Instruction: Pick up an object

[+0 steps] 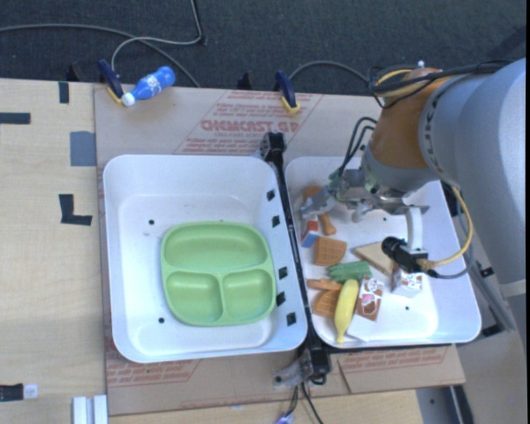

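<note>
My gripper is low over the back left part of the right bin, just above a small orange piece and a blue and red bit. Toy food is heaped in front of it: a waffle square, a green pod, a yellow banana, a tan wedge and a small carton. I see nothing lifted by the gripper.
The left bin holds a green divided plate. A black clip rail separates the bins. A blue bottle and clamps lie at the bench's back. The arm's body covers the right bin's far right.
</note>
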{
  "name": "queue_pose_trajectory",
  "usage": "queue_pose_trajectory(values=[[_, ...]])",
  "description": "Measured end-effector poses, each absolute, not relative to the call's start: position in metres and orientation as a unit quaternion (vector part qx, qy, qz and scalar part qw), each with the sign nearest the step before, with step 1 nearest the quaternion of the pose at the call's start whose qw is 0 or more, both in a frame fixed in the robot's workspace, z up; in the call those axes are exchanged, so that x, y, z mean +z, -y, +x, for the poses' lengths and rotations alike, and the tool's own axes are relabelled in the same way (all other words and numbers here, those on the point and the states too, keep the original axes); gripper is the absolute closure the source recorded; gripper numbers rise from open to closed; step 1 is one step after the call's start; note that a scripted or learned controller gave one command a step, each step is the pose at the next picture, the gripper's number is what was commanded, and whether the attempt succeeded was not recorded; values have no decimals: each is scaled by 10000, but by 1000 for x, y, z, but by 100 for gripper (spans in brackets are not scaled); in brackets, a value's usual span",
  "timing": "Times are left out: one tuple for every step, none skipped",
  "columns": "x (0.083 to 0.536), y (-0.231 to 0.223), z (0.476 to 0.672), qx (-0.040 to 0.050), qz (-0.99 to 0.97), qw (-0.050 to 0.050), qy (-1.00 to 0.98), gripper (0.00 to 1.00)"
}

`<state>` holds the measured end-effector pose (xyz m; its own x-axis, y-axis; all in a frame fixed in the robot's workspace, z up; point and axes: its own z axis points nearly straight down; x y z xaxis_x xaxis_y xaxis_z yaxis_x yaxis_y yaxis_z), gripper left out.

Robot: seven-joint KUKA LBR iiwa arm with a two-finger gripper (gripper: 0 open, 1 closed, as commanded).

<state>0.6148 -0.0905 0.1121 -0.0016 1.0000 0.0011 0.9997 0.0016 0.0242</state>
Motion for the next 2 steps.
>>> queue_pose_trajectory(values=[[112, 91, 625, 130, 7069, 138, -7070, 0], [111, 96, 677, 92, 7058, 84, -7083, 0]])
